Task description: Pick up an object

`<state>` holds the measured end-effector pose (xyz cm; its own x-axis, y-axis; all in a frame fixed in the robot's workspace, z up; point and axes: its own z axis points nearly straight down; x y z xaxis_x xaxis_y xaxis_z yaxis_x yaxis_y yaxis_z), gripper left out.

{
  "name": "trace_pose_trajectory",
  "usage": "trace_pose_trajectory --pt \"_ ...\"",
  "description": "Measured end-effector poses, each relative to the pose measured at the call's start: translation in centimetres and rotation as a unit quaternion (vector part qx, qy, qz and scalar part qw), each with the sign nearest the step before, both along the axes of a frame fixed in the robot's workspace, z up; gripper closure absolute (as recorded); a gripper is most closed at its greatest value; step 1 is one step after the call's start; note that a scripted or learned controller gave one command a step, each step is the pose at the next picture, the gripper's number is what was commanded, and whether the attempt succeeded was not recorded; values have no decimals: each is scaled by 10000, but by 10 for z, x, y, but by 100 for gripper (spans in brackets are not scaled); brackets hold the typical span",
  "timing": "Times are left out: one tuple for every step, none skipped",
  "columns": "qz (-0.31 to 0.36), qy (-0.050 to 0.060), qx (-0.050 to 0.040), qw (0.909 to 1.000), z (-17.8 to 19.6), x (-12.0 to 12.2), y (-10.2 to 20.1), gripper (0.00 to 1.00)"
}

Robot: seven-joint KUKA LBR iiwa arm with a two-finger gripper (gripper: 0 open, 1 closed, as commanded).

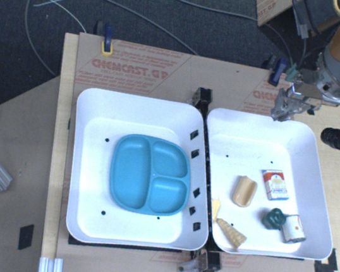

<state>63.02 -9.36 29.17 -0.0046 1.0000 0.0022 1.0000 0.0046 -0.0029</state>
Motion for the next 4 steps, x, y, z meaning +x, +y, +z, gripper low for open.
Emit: trace_pose_trajectory --pt "-12 5 -4 10000 -17 -22 37 100" --pt "-11 2 -3 10000 -17 -43 86 100" --pt "-7 5 -4 10000 -19 -67 134 100" --pt "-10 14 -4 10000 -45 -91 174 100"
